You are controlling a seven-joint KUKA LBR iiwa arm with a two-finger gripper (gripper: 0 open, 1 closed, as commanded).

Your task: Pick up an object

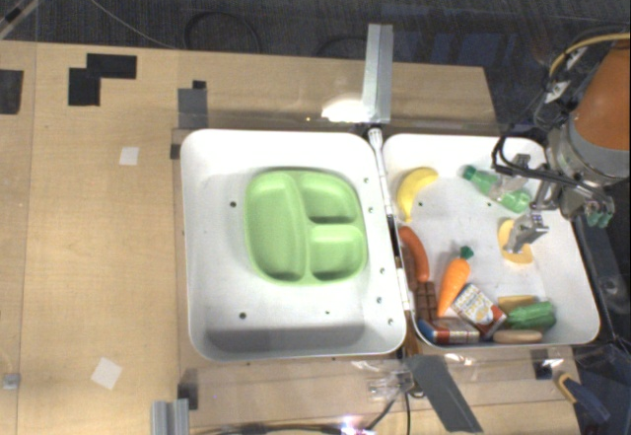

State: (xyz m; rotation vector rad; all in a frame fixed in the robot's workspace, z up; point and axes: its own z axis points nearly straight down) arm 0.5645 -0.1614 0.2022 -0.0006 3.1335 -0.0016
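Note:
My gripper [532, 229] hangs low in the right bin [582, 270], near its right side. Its tip is right against a small yellow-orange piece [513, 240] on the bin floor; I cannot tell whether it grips the piece. A green bottle [498, 184] lies just behind the gripper. A banana [414, 188] rests at the bin's back left. A carrot [453, 283] and a brown sausage [415, 253] lie toward the front left. A small printed box [471, 305] and a green vegetable [530, 315] sit along the front wall.
The left bin [212, 226] holds a green divided plate [304, 226]. A metal post [378, 73] stands behind the seam between the bins. The arm's orange band [603, 98] and cables hang over the right bin's back right corner.

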